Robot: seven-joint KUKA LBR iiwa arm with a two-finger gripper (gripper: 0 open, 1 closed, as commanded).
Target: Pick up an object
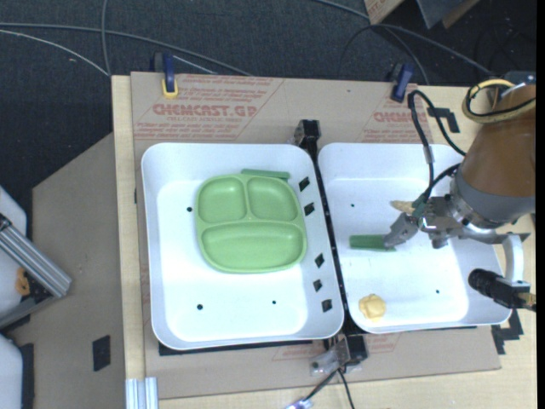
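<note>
Two bins sat side by side on the desk (pixel 230 100). The left bin (pixel 170 305) held a green divided plate (pixel 251 224), with a flat green strip (pixel 266 175) poking out from under its far edge. The right bin (pixel 443 309) held two loose things: a dark green flat piece (pixel 369 243) near the middle and a small yellow lump (pixel 371 307) by the near wall.

The arm (pixel 498 164) came in from the right, and the end effector (pixel 398 237) was low in the right bin, its tip at the right end of the dark green flat piece. It looked like touching or just above; contact couldn't be confirmed from this angle. Finger spread: can't tell, since the tip was too small and cluttered by cable and bracket to read, and nothing was visibly clamped between them.

My read was the approach/grasp step on the green piece, not lift. The task wasn't done, as the piece lay flat on the bin floor.

The next move called for getting the fingers around the end of a thin, flat part lying flush on the floor. That meant going right down to the floor, closing squarely across the narrow width, then lifting straight up. Risk as I judged it: the fingers sliding over the top or pushing the piece along instead of catching it. The yellow lump was well apart, so no interference was expected there.
</note>
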